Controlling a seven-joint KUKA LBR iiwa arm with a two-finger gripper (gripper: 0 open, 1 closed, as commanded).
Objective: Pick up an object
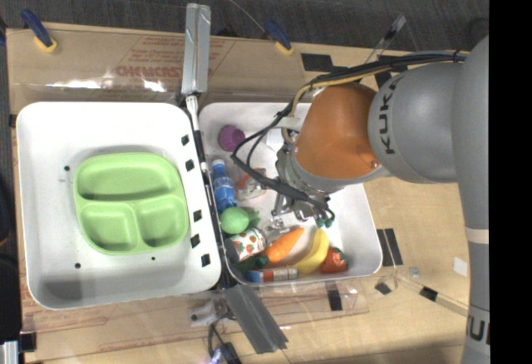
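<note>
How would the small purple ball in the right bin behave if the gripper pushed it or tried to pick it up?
The purple ball looks round and smooth, so it would probably roll away when pushed. It lies apart from the other toys near the right bin far wall, so it may stop there. Its curved surface could slip between fingers.

A: Where does the gripper (301, 211) sit?
B: Over the right bin (366, 225), with the arm (416, 125) reaching in from its right and behind it.
A: And what lies in front of it?
B: The carrot (285, 244) and the banana (315, 248), touching, with the strawberry (333, 259) just right of the banana and the marker (272, 275) nearest the front wall.
A: To its left?
B: The ball (235, 220), the bottle (223, 186) behind that, and the can (247, 244) in front of it.
A: Further left?
B: The left bin (41, 154), well apart from the gripper, with a divided tray (129, 202) lying in it. A round thing (231, 137) lies behind and left, near the back wall
</note>
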